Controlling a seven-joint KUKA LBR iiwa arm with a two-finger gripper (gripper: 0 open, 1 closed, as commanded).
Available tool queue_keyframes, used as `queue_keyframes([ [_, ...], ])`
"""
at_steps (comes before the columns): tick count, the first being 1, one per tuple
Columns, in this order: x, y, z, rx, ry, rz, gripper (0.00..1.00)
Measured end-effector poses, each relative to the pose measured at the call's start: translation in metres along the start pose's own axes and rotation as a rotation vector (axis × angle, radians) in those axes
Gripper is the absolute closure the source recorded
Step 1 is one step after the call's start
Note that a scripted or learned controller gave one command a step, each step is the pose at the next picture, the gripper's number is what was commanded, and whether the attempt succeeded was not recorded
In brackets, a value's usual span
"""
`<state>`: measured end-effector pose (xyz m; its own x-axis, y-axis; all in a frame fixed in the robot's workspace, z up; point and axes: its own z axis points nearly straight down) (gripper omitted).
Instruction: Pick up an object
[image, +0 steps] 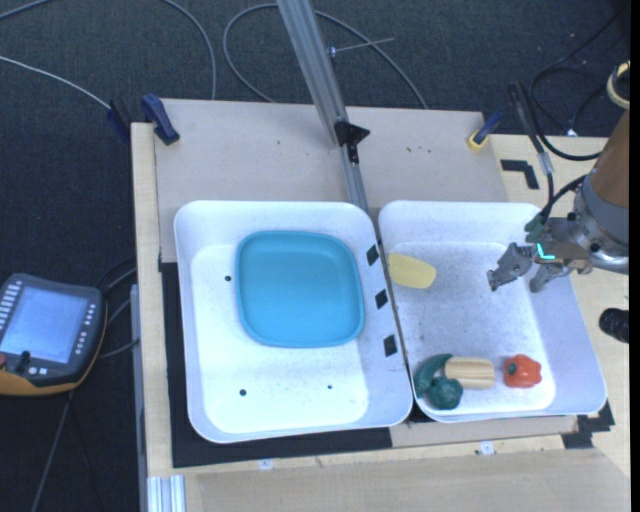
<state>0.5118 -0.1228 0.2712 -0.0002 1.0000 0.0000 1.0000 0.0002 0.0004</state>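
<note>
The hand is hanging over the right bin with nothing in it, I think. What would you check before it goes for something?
1. Hand open: ok, its fingers are spread.
2. Hand free: ok, nothing sits between the fingers.
3. Things to grab in the right bin: ok, a yellow piece, a green toy, a tan block and a red pepper.
4. Room around the target: yellow piece ok, it lies alone; green toy and tan block not ok, they touch.
5. Hand above a target: not ok, bare floor lies beneath it.
6. Hand height above the floor: cannot tell.
</note>
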Motion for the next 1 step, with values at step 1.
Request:
queue_keyframes([
  [1, 0.0000, 0.0000, 0.0001, 0.000, 0.000, 0.000, 0.00],
])
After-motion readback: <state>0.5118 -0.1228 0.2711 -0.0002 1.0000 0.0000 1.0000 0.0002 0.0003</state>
